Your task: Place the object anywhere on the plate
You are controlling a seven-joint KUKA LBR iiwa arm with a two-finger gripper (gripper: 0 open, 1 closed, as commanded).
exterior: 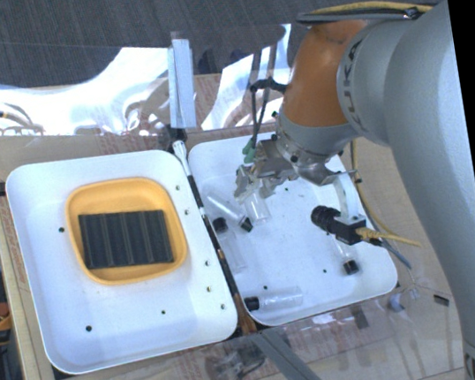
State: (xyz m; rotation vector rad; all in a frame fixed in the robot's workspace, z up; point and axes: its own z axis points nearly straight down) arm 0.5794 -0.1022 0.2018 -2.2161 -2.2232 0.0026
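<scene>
Yellow plate (115,194) is lying 9 o'clock of gripper (253,189); grip we cannot tell; we are fearing smooth tube (222,207) slipping.

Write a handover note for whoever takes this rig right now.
Hand: low over the back left of the right bin. I can't confirm it holds anything.
Things: a clear tube with a black cap lies by that bin's left wall, and a second tube lies at its front edge. The yellow plate sits in the left bin with a dark ridged slab on it.
Done: no tube is on the plate.
Left: grasp one, carry it across, set it on the plate.
</scene>
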